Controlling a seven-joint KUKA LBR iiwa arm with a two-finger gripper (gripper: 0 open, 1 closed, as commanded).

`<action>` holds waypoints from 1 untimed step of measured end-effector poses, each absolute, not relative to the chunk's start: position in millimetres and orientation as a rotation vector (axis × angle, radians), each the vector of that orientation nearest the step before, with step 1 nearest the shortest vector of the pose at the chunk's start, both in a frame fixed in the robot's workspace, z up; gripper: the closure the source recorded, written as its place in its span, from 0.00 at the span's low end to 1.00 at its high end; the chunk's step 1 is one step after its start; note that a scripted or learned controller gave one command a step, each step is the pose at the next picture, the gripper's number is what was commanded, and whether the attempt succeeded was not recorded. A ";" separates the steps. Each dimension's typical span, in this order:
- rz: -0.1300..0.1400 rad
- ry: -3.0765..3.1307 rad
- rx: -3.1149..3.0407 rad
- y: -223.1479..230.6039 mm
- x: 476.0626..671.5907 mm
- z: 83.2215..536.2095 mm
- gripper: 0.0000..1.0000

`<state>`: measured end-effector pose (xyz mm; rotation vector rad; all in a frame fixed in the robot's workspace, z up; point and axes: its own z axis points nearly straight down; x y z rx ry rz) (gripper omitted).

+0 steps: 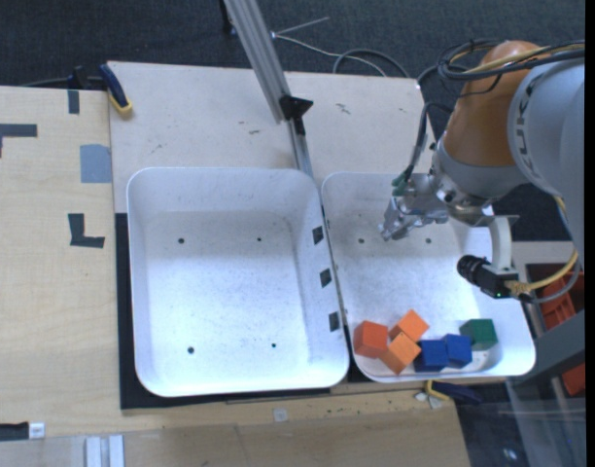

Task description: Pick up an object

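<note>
The blocks (419, 341) — orange, blue, green — lay clustered at the right bin's (375, 261) 6 o'clock wall. I saw the pincer (395, 224) hanging over that bin's 12 o'clock end, well apart from them, gripping nothing; its spread I could not tell.

Two white bins are seen side by side on the desk (200, 115). The pincer (395, 226) is seen above the right bin (361, 202), apart from the blocks. Orange blocks (393, 339), blue blocks (443, 351) and a green block (479, 332) are gathered at its near edge.
</note>
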<state>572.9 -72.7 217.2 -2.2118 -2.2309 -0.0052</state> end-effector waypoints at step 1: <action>0.010 -2.212 -2.223 -108.2 495.1 199.5 1.00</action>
